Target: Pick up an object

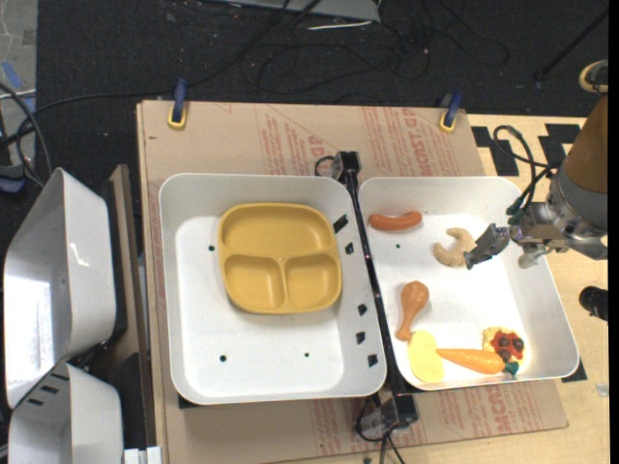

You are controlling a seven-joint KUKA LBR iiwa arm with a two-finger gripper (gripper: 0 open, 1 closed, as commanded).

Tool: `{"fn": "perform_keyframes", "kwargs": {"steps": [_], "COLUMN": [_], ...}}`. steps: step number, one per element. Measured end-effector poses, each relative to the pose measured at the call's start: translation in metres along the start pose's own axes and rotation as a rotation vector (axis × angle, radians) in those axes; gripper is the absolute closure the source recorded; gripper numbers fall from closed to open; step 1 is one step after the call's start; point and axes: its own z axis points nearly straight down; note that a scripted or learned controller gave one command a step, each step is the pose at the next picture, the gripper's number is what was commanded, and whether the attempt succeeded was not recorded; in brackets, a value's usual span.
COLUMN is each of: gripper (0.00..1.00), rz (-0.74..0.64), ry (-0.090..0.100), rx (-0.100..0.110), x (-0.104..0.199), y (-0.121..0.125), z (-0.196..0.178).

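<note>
object: pale tan curved piece [452, 248] (cashew-like) | right bin [527, 303], upper middle

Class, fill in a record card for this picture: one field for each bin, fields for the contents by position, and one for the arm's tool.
bin A: shallow white bin on the view's left, holding a yellow plastic three-compartment plate
bin B: shallow white bin on the view's right, holding six toy foods
far side: orange-red plastic sausage; beige curved plastic piece
middle: brown plastic drumstick
near side: pale yellow rounded plastic piece; orange plastic carrot; red and yellow toy food piece
arm: tool above bin B, just right of the beige piece
</note>
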Motion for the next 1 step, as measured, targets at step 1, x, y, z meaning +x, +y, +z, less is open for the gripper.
{"fn": "perform_keyframes", "kwargs": {"steps": [1], "gripper": [0.00], "rz": [-0.002], "ry": [-0.002], "rx": [-0.009], "x": [0.0003], "y": [0.0019], "z": [-0.0042]}}
